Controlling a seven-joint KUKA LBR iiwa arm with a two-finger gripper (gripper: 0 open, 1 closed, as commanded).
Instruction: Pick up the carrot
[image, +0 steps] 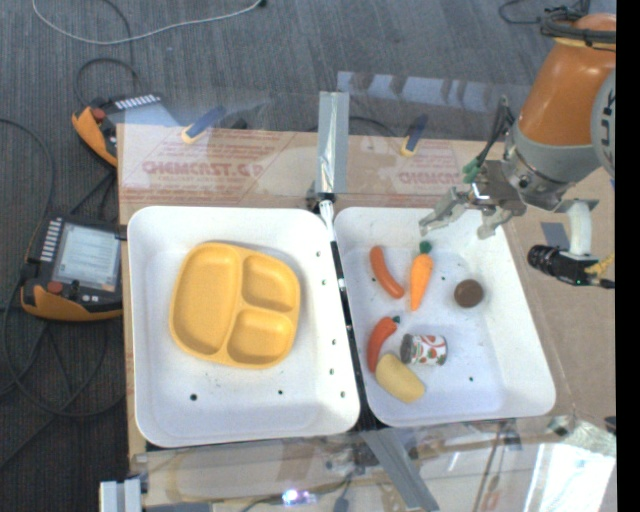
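Note:
The carrot, orange with a small green top, lies in the right bin, near its upper middle, pointing down. My gripper hovers above the bin's far edge, up and to the right of the carrot. It is open, with its grey fingers spread wide and nothing between them.
In the right bin lie an orange sausage, a red chili pepper, a small can, a yellow piece of food and a brown round object. The left bin holds a yellow divided plate.

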